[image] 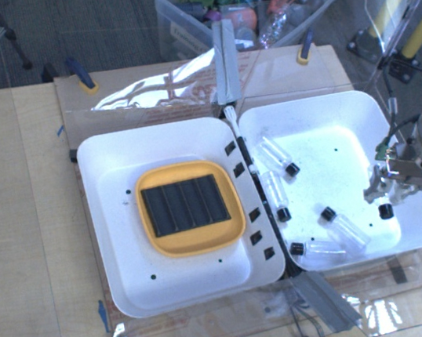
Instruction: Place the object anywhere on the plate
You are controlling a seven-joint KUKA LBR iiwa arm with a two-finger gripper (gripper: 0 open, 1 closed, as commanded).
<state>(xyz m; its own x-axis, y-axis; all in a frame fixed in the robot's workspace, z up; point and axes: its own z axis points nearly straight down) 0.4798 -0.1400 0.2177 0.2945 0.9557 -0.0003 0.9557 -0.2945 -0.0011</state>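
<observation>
Lying in the left shallow white bin (108, 220), a rounded yellow plastic plate (196, 241) with a dark ribbed insert (185, 206) is seen at the bin's centre. Along the divider between the bins, small black clips (252, 214) are spaced from 12 to 6 o'clock.

In the right shallow white bin (330, 117), several clear plastic vials with black caps are scattered. One clear vial (279, 154) is found toward 10 o'clock of that bin, its cap pointing toward the centre. A second one (277, 197) lies at 9 o'clock beside the divider. A third (317, 248) rests at 7 o'clock near the lower rim, and a fourth (344, 227) lies just beside it toward 6 o'clock.

At 3 o'clock of the right bin, the metal two-finger gripper (379, 194) is positioned low over the bin floor, with a black-capped item (385, 211) directly beneath it. Whether it is clenched or released cannot be told.
</observation>
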